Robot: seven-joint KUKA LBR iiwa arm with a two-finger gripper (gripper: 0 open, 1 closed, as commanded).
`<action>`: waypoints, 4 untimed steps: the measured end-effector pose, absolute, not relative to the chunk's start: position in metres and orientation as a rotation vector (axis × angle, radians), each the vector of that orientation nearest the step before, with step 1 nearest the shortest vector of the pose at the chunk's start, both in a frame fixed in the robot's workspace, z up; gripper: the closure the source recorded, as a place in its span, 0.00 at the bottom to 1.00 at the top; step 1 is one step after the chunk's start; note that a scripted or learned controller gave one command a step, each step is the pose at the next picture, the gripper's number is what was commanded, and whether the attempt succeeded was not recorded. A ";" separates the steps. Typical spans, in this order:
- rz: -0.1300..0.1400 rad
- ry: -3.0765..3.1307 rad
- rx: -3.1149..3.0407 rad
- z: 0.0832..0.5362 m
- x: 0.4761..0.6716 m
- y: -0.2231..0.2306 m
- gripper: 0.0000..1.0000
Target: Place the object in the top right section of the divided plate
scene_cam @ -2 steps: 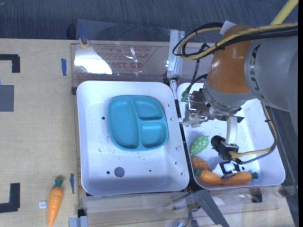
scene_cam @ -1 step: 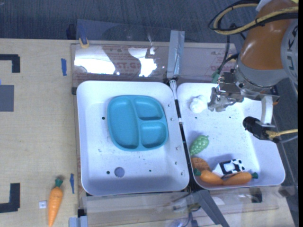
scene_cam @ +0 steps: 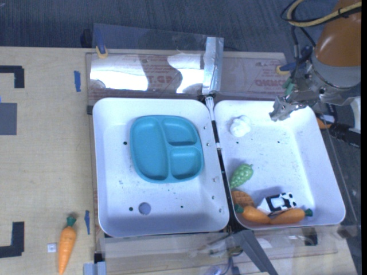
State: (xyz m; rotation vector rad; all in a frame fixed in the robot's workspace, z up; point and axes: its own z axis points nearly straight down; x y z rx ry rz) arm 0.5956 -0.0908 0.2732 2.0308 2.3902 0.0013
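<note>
Gripper (scene_cam: 282, 111) above right bin's far edge — finger state unclear. Descend squarely over small white lumpy object (scene_cam: 239, 125) beside it — grasp centrally.

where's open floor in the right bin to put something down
Free: the middle and right of the right white bin, between the small white lump near its top left and the toys below. Crowded: the lower left corner, with the green leafy toy, orange carrots and black-and-white toy.
</note>
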 end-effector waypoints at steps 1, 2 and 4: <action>0.001 2.428 1.996 0.263 0.540 -0.038 1.00; 0.000 2.653 1.683 0.274 0.530 -0.036 1.00; -0.001 2.683 1.637 0.240 0.522 -0.056 1.00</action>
